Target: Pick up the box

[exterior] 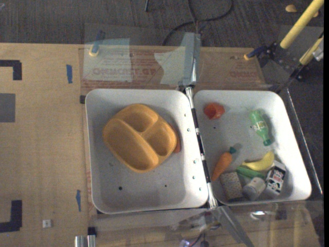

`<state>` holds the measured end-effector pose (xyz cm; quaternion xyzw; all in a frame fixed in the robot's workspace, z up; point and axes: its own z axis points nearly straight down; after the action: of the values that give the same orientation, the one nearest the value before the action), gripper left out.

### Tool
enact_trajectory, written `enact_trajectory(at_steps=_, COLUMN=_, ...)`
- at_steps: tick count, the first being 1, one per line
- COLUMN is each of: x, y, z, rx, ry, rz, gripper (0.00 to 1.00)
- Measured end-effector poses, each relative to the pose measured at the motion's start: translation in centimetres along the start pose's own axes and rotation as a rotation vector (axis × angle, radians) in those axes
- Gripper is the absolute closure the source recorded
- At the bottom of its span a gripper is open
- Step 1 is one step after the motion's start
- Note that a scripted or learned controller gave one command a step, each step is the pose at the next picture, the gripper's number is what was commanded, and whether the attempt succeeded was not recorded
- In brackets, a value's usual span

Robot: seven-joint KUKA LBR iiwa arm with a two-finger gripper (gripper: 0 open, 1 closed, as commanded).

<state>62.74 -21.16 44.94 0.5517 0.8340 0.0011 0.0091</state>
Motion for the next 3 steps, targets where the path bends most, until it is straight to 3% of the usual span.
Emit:
enact_trajectory(at_steps=1, x=0.0, y=0.2, z=-1.2, rx=-0.006, ry=-0.007, rz=-0.003, gripper=1.00)
enact_trajectory(at_steps=2, x=0.0, y=0.2, z=-1.2, rx=-0.006, ry=-0.007, rz=-0.003, gripper=0.00)
enact_trajectory(at_steps=3, x=3.4, y=-3.2, z=19.2, rx=0.010, ry=0.012, rz=0.011, gripper=0.00)
